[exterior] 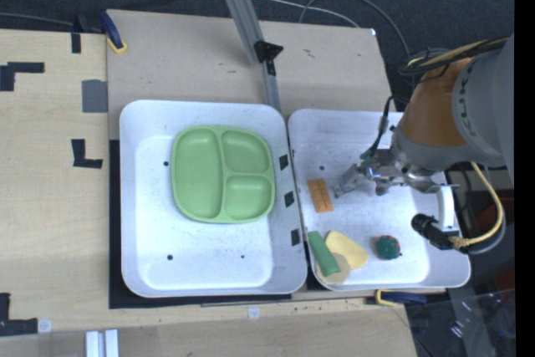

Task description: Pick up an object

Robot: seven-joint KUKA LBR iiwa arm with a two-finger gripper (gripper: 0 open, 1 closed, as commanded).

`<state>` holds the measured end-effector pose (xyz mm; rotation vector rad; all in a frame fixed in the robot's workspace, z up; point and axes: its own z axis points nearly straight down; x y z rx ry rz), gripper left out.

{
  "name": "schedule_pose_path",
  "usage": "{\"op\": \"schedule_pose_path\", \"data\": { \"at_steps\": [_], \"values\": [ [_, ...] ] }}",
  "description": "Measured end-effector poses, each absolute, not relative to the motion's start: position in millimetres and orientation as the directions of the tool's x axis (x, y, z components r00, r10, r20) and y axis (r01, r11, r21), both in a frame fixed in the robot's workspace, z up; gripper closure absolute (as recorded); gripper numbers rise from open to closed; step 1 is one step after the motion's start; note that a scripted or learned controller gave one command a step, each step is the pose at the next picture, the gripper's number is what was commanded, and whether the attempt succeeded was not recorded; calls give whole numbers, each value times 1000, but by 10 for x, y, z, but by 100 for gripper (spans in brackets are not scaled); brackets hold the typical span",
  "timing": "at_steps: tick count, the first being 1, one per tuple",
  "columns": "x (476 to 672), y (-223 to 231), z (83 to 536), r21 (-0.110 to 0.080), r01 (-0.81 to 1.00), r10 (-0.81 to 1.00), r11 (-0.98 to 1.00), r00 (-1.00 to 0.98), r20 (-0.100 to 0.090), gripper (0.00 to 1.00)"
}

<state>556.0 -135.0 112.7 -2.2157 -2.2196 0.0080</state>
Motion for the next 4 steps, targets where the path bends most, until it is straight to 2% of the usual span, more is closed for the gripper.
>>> {"op": "schedule_pose_path", "data": {
  "at_steps": [1,2,4],
  "values": [
    [5560,-1348,883,-1,1000,1000,2,-2,-2,0],
    [5560,-1340,991,-2,1000,1000,3,-3,0,100],
    [5722,-1261,1987,4,1000,1000,2,-2,-1,100]
  ]
}}
